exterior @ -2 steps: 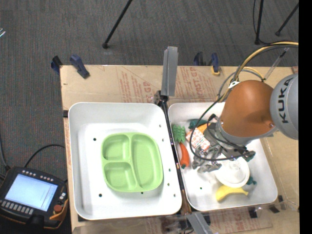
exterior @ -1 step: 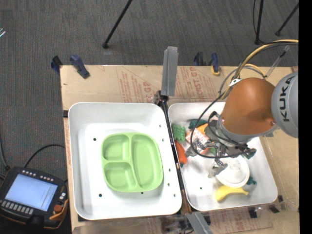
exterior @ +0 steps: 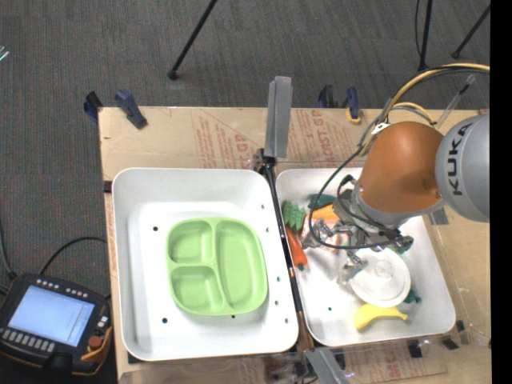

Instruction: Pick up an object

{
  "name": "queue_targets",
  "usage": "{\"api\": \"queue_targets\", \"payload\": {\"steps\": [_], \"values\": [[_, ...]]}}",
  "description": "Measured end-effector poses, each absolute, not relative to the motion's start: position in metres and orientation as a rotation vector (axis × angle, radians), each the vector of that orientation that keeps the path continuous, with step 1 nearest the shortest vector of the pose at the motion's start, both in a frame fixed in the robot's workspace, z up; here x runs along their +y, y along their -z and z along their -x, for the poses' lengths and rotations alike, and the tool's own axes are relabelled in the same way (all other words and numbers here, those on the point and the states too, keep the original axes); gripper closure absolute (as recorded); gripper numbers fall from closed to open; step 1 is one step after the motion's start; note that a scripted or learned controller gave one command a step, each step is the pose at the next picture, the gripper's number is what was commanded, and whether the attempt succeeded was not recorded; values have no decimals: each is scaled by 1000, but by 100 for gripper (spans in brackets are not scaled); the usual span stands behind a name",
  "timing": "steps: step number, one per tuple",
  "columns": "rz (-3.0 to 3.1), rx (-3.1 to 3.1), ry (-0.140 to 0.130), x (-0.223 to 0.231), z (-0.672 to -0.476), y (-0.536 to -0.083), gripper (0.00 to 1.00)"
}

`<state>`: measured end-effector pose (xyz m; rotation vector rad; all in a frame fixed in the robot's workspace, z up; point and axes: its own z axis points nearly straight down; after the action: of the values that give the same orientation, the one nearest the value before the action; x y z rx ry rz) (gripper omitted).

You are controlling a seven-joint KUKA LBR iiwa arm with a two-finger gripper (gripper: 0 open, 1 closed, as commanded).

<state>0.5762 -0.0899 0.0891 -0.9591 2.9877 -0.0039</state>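
- The grey arm with its orange band (exterior: 400, 166) reaches in from the right and hangs low over the right-hand shallow white bin (exterior: 436, 298).
- Its jaws (exterior: 352, 242) sit down among the clutter near the middle of that bin; from here I cannot tell whether they are open, closed or gripping anything, since the metal parts blur together under the wrist.
- Just below the jaws lies a round white plastic lid or dish (exterior: 382, 281), flat on the bin floor.
- A yellow toy banana (exterior: 378, 317) rests near the bin's front edge, just beside the white dish.
- An orange toy carrot (exterior: 297, 249) lies along the bin's left wall, with a dark green leafy toy (exterior: 293, 214) just above it.
- A small orange piece (exterior: 324, 211) shows between the green toy and the arm's wrist; what it is I cannot make out.
- The left-hand shallow white bin (exterior: 132, 214) holds a light green plastic divided plate (exterior: 216, 265) with three compartments, lying flat near its middle.
- Both bins stand side by side on the cardboard-covered desk (exterior: 192, 138).
- A black handheld controller with a lit screen (exterior: 52, 318) lies on the floor at the lower left.
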Motion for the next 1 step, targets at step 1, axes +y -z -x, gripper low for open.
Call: {"api": "queue_targets", "payload": {"steps": [1], "values": [[682,3063,-3,-81,-601,-88,0]]}}
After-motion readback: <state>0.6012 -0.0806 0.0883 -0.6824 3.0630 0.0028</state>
